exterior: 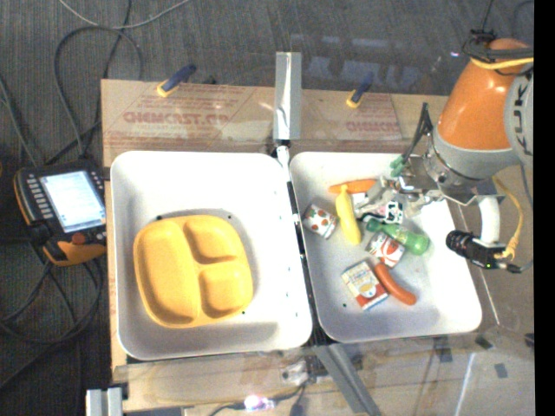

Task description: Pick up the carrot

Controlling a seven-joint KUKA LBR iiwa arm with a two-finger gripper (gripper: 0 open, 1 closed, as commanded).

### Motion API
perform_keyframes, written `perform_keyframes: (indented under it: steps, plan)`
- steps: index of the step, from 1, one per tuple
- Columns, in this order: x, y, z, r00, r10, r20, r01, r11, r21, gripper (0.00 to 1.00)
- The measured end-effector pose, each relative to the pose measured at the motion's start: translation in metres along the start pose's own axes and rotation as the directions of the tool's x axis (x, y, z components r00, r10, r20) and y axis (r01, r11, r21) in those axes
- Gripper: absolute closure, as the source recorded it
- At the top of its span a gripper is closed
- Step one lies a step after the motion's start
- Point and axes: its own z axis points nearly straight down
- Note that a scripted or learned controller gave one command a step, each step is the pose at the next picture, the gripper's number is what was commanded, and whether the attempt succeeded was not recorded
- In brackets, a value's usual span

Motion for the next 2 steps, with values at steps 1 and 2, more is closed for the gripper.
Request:
perform_keyframes:
  steps: [1, 2]
  plan:
    - [0.0019, 0.0004, -0.008, 1.0, -0.003, -0.002, 0.003, 1.0, 0.002, 1.0]
    - [0.0018, 0.0003, -0.008, 1.0, -0.003, -0.002, 0.003, 1.0, 0.002, 0.0]
